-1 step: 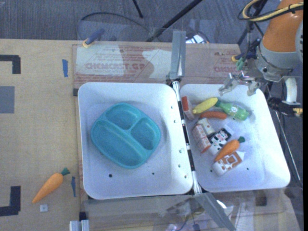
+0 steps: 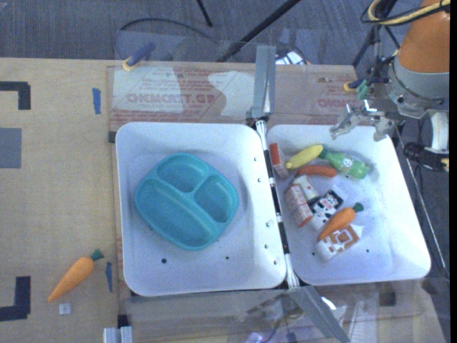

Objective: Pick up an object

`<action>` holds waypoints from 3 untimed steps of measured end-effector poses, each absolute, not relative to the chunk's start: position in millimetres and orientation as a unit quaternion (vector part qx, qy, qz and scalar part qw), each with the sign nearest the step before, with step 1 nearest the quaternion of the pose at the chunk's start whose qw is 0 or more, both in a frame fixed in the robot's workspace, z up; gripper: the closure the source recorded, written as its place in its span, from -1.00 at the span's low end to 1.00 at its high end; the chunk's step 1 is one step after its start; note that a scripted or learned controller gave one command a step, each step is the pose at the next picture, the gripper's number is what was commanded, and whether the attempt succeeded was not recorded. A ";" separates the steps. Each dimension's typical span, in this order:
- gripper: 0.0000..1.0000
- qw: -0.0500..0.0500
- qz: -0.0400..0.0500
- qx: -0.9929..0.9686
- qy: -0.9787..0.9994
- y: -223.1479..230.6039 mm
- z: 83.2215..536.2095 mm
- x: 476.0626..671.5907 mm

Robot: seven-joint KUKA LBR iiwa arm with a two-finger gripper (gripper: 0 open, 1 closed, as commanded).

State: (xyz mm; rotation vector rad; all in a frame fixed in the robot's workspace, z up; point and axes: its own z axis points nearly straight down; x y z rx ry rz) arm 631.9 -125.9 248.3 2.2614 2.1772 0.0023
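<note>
The right bin (image 2: 400,234) holds a cluster of toy food: a yellow banana (image 2: 303,154), a green bottle (image 2: 347,165), an orange sausage-shaped piece (image 2: 316,170), a brown-and-white box (image 2: 299,200), a black-and-white carton (image 2: 327,203), a carrot (image 2: 338,221) and a white-and-orange carton (image 2: 340,241). My gripper (image 2: 363,123) hangs over the bin's far rim, beyond the green bottle. Its fingers are spread open with nothing between them.
The left bin (image 2: 143,263) holds a blue divided plate (image 2: 187,200). A second carrot (image 2: 71,277) lies on the bench to the left of the bins. A small red piece (image 2: 273,153) lies by the divider between the bins. Cables hang at the upper right.
</note>
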 end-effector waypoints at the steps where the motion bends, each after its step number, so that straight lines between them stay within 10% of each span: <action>1: -1.00 -0.001 0.000 0.784 0.621 -104.4 98.2 613.6; 2: -1.00 0.001 0.000 0.785 0.620 -121.7 188.3 640.4; 3: -1.00 0.001 0.001 0.773 0.634 -135.3 85.7 600.3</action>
